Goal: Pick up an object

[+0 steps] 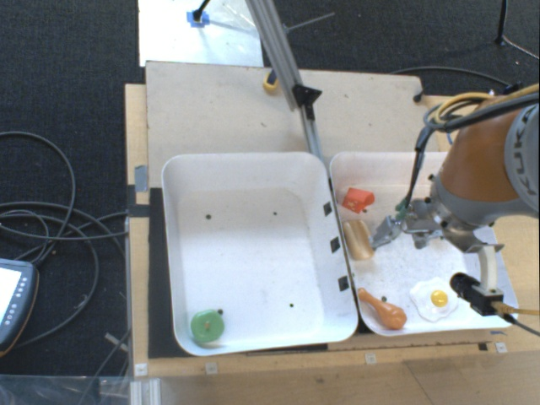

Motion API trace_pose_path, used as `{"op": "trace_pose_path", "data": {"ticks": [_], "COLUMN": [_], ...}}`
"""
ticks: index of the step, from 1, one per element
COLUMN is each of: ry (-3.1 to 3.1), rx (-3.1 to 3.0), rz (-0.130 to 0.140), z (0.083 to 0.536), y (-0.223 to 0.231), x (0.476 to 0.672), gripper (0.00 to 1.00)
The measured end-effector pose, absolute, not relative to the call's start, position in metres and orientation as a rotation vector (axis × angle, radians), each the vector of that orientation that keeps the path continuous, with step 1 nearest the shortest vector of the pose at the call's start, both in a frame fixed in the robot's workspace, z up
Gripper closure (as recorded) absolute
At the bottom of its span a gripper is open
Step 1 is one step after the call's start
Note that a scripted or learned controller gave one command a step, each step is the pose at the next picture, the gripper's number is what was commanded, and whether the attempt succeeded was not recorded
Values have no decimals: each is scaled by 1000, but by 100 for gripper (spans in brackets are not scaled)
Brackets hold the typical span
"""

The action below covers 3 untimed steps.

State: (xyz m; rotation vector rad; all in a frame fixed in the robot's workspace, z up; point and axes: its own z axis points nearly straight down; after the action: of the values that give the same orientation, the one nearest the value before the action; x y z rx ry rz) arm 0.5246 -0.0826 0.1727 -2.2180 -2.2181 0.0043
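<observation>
Fingers are too small and dark for us to read, so we cannot tell whether the gripper (386,231) is parted or closed, and we see nothing held in it. It hangs low over the right bin (422,160), its tip just beside the tan bread roll (359,239), which lies along the bin's left wall. We judge that roll the likeliest target.

From here we see two risks. The roll sits tight against the wall, so a finger coming down on that side may strike the rim or pinch the wall instead of the roll. A sideways nudge may also push the roll toward the red block (359,198) just above it, and the close would then catch nothing.

Counting outward, we find four things in the right bin: one roll, one red block, one orange carrot (382,309) near the front edge, and one fried egg (434,300) beside the carrot. The left bin (245,160) holds one green round piece (207,326) in its near corner. Two bins, one arm.
</observation>
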Motion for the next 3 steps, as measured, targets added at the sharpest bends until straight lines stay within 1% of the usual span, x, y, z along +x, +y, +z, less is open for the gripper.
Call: {"op": "trace_pose_path", "data": {"ticks": [1, 2, 3], "ry": [-2218, -2221, -2224], "rx": [-2219, -2221, -2225], "rz": [4, -4, -9], "z": [118, 92, 104], "y": [-91, -91, -92], "x": [529, 530, 532], "gripper": [0, 0, 100]}}
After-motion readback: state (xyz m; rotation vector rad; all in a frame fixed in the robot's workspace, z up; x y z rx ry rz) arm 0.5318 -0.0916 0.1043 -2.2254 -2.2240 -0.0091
